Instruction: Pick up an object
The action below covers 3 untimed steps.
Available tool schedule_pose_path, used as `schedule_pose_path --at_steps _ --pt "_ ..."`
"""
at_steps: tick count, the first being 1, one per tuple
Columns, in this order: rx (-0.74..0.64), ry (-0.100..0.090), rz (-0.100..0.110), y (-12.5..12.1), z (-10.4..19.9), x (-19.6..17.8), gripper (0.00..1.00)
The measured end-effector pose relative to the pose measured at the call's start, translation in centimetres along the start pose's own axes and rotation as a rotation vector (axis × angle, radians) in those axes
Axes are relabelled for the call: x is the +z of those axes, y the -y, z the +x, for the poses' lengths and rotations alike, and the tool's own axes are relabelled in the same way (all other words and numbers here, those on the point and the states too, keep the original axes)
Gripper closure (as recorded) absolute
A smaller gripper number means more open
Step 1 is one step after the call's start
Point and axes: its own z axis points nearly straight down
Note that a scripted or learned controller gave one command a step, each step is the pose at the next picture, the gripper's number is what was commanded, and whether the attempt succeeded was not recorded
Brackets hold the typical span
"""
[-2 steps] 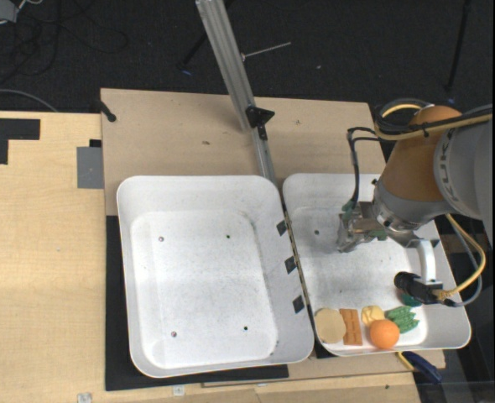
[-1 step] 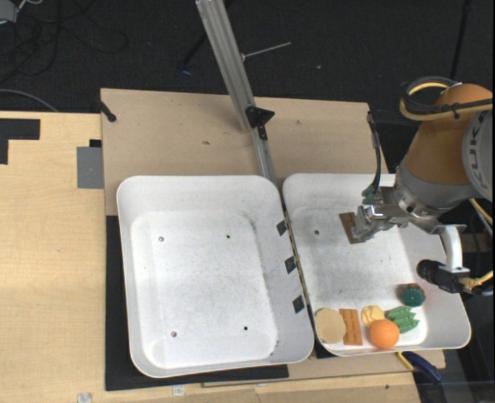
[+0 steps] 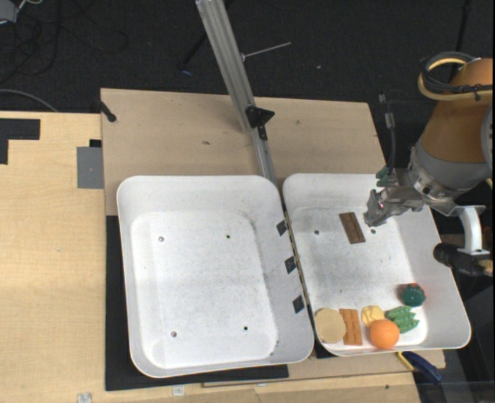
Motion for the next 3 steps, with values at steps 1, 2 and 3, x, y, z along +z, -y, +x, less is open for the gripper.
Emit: schedule_pose_path --at_steps 1,2,3 --pt "0.000 0.000 0.000 -0.1 -0.1 -4.0 1.00" --pt "-0.004 -0.003 0.006 0.4 5.8 -3.9 1.00" --pt "-0.004 -0.003 0.008 0.1 10.5 -2.3 1.00"
